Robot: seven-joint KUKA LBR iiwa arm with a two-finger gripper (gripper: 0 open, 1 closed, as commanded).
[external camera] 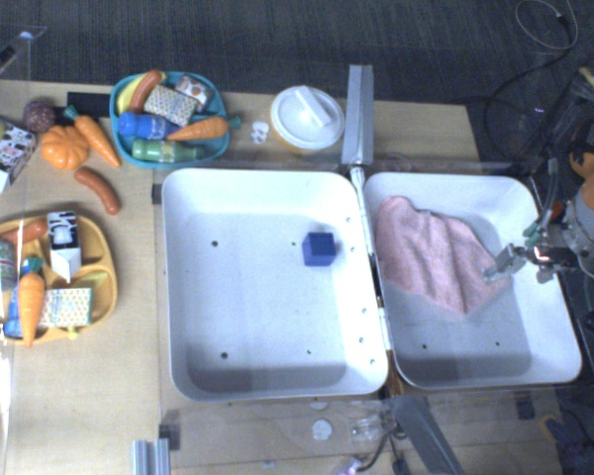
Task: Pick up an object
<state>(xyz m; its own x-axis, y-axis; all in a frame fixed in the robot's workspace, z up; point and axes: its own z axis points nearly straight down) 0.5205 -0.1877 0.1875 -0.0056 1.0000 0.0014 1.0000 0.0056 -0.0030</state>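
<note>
Pincer low at the cloth's edge — whether it grips anything cannot be told.

The pincer [510, 261] sits over the right bin [549, 354], at the right-hand edge of the pink cloth [431, 260], which spreads away to its left. Further left, past the divider in the left bin [193, 354], lies a small blue block [319, 247] — well apart, nothing between but the cloth.

You are looking at a pale wooden worktop [129, 364] carrying two white bins side by side, the left bin [188, 364] and the right bin [564, 354]. Left of them, a yellow tray [104, 265], a blue bowl [218, 148], an orange pumpkin [63, 148] and a sausage [99, 190] are lying directly on it.
</note>
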